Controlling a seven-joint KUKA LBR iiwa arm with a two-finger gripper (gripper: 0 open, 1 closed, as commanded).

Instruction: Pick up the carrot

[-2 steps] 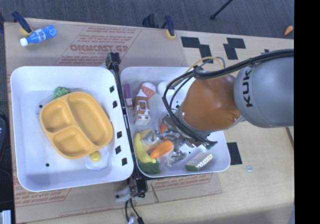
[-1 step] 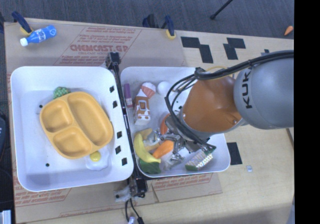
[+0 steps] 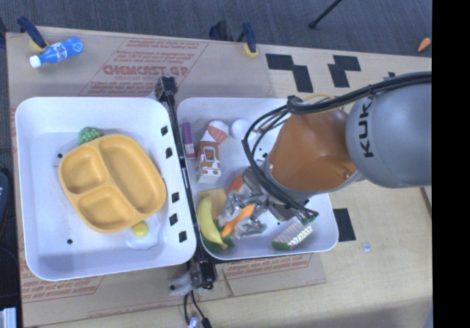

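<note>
The claw (image 3: pixel 246 215) was lowered into the right bin (image 3: pixel 220 108), near its front wall. The carrot (image 3: pixel 236 219) was seen between the metal fingers, and it seemed to be pinched by them, though this part was crowded and not fully clear. A banana (image 3: pixel 207 219) was lying just beside the claw, on the side toward the left bin (image 3: pixel 44 117). A small carton (image 3: pixel 208 160) was placed behind the claw. A yellow divided plate (image 3: pixel 110 181) was kept well apart, in the left bin.
</note>
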